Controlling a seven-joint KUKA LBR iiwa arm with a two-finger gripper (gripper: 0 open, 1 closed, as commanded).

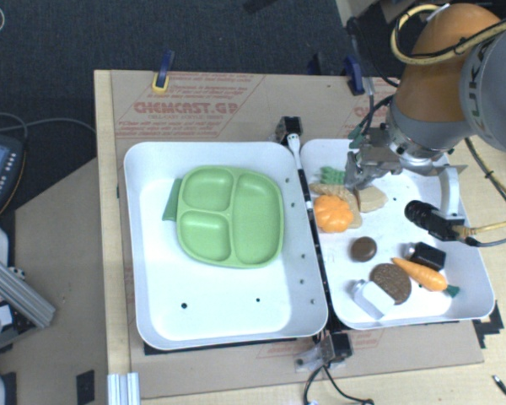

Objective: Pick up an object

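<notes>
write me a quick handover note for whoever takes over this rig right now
Gripper: low over the far left corner of the right bin, by the tan piece; grasp not discernible.
Right bin contents: orange, brown disc, carrot, dark oval piece.
Left bin: green divided plate.
Done: nothing visibly lifted.
Left: secure one object and raise it.

Table with two white bins

The table, topped with brown printed board, bears the left bin and right bin side by side, touching. Clamps grip its far edge.
</notes>
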